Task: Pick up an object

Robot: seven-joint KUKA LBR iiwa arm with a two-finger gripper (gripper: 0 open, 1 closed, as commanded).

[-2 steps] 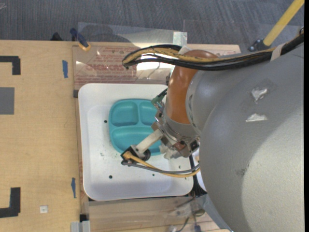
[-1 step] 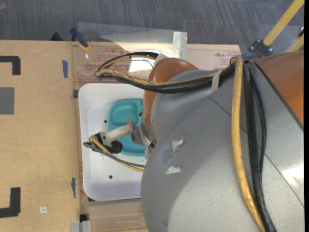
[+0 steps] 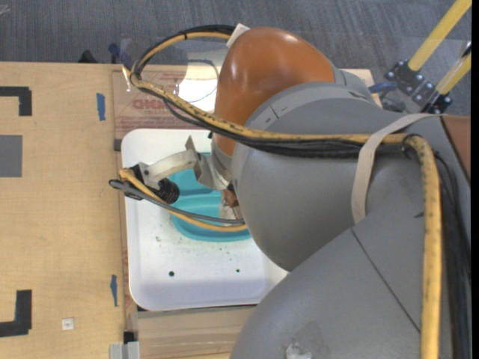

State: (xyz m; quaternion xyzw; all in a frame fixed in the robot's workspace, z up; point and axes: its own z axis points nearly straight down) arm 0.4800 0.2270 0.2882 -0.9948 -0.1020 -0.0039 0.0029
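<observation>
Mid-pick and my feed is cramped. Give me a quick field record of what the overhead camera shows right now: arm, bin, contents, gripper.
arm: grey KUKA arm with orange band, reaching in from the right and covering much of the white bin
bin contents: a teal object, partly hidden under the arm
cables: yellow-and-black cable looping above the wrist
gripper: hidden beneath the wrist; finger state cannot be told
grasp: nothing seen held

Shining bright and even from above. Glaring white on the bin (image 3: 150, 275) and the orange band (image 3: 273, 69). Looking a bit soft and grainy.
</observation>
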